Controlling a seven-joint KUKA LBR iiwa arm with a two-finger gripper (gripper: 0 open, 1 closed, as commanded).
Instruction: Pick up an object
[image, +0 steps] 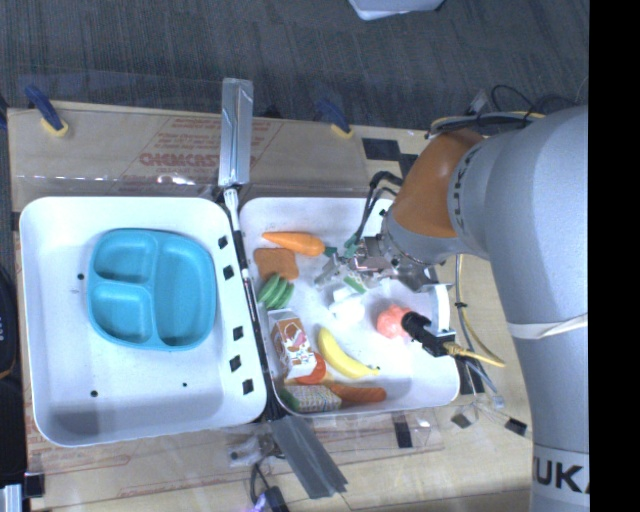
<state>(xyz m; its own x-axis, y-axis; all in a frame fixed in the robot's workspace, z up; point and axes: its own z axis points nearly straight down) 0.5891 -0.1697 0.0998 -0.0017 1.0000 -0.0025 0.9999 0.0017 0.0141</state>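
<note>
Big grey robot arm (520, 220) reaching into the right white bin (300, 212), gripper (345, 265) low near the long orange carrot (293, 241), can't tell its grip, blue plastic divided tray (153, 287) in the left white bin (50, 330)

Setting: robot laboratory or test cell, not a home. Evidence: a large grey industrial arm (530, 300) with an orange band and loose cables, reaching over a wooden surface (130, 140) printed with red lettering and fitted with blue clamps (45, 108); two shallow white bins (40, 300) fixed side by side with metal brackets and black clips. Contents: a blue divided tray (153, 287) in one bin and plastic toy food (345, 355) in the other, over grey carpet (120, 40).
</note>
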